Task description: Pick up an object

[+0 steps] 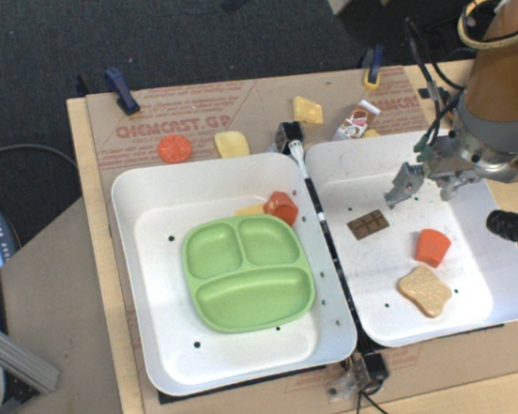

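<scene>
The chocolate piece (368,226) lies flat in the right bin (500,312), just left of and below the gripper (423,180), long axis running left to right. The orange block (432,247) and toast (425,291) lie farther below. I cannot tell whether the fingers are spread or closed; nothing shows between them.

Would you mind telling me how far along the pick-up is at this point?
Nothing looks picked up yet. The pincer hangs above the right white bin with no object visible between its tips. The brown chocolate square, orange block and tan toast slice lie on the bin floor. Descending, grasping and lifting remain.
</scene>
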### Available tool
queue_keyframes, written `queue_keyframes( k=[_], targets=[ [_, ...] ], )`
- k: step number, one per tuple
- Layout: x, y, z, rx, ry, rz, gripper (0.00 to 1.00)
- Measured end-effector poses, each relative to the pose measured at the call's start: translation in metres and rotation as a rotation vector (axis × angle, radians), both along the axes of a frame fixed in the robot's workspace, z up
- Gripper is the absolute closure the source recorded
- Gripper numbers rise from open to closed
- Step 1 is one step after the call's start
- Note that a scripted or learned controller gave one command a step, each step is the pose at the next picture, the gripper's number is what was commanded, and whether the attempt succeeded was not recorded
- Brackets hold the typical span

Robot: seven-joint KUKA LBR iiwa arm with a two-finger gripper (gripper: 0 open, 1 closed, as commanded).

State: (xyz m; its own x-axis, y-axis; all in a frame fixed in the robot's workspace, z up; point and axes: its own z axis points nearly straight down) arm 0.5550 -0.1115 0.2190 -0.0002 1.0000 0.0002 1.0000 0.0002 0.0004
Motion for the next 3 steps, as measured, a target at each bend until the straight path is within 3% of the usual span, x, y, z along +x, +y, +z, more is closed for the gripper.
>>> queue_keyframes(
  k=[1,2,3],
  targets=[
    [-0.035,-0.051,-0.074,0.001,0.01,-0.007,0.0],
    [-0.034,-0.059,-0.138,0.002,0.006,-0.002,0.0],
    [-0.032,-0.059,-0.124,-0.001,-0.002,-0.001,1.0]
  ],
)
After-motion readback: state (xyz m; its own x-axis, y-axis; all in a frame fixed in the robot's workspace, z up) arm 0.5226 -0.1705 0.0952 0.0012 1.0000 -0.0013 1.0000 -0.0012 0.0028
